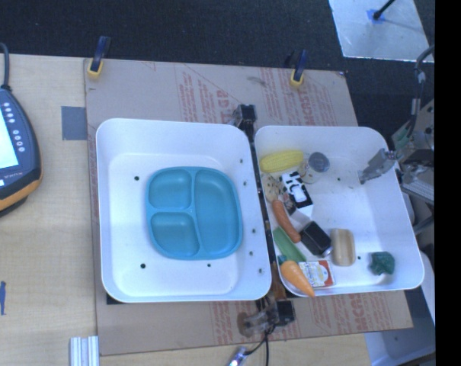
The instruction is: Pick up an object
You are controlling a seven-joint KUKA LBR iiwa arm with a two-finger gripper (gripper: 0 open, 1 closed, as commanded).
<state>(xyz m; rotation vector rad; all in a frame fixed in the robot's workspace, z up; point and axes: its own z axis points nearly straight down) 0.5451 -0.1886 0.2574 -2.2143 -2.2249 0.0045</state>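
Bench seen from above, nearest edge first. At the front of the right bin [401, 204] lie an orange carrot [296, 277] touching a small printed packet [319, 273], and a dark green broccoli piece [382, 263] in the front right corner, well apart from the rest. Just behind these sit a tan bread roll [342, 246], a black block [315, 237] and a green stick [288, 244] along the left wall. Farther back a reddish sausage [285, 219] slants beside a black-and-white object [295, 191]; behind it lie a yellow corn cob [281, 161] and a grey round piece [318, 162]. The left bin [112, 204] holds a blue divided plate [193, 211], flat, near its middle. The gripper [376, 166] stands over the right bin's far right part, above bare white floor; nothing shows between its fingers, and how wide they stand cannot be told. All objects lie to its left or in front of it, none touching it; the grey round piece is the nearest. A handheld control unit [8, 152] rests at the bench's left edge.
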